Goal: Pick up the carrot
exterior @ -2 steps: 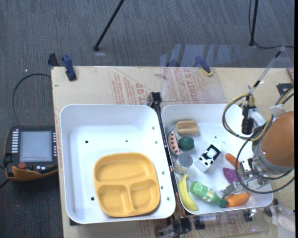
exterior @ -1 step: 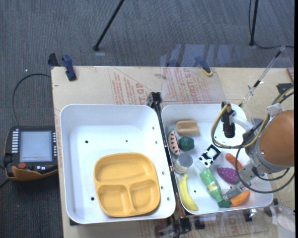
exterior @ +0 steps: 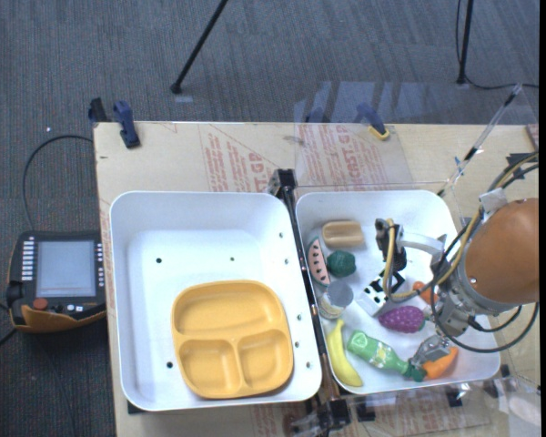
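Carrot (exterior: 442,363) at the near right corner of the right bin (exterior: 409,198), under the hand (exterior: 431,349).

It lies touching the cap end of the green bottle (exterior: 375,352), with the purple grapes (exterior: 401,318) just behind. The hand sits low over it, its metal fingers apparently straddling the carrot's left end; whether they are pinching it I cannot tell. Gripped that near the tip, the carrot could pivot and slip out on lifting, or the bottle could be snagged alongside.

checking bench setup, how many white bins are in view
2. The left shallow white bin holds a yellow divided plastic tray; the right shallow white bin beside it holds toy food.
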You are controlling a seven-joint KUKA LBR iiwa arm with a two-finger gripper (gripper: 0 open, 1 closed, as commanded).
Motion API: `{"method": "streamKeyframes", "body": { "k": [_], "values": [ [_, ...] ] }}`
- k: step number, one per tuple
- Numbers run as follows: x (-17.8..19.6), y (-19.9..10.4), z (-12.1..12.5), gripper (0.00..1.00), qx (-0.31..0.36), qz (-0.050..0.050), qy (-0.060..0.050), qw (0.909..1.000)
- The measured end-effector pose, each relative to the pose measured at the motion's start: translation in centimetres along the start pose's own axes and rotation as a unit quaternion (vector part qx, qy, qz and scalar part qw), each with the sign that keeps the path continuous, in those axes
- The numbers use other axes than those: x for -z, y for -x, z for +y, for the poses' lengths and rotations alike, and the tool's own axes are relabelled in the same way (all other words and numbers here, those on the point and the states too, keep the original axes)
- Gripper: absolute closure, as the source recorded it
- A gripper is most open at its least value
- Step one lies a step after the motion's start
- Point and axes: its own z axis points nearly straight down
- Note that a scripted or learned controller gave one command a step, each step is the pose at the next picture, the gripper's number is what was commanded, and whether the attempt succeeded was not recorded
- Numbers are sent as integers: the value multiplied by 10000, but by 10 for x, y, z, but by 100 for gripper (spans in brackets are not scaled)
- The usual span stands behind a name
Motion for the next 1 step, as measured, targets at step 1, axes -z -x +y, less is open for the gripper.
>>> {"method": "streamKeyframes", "body": {
  "k": [1],
  "values": [
    [7, 1, 3, 100, -90, -83, 58, 9999]
  ]
}}
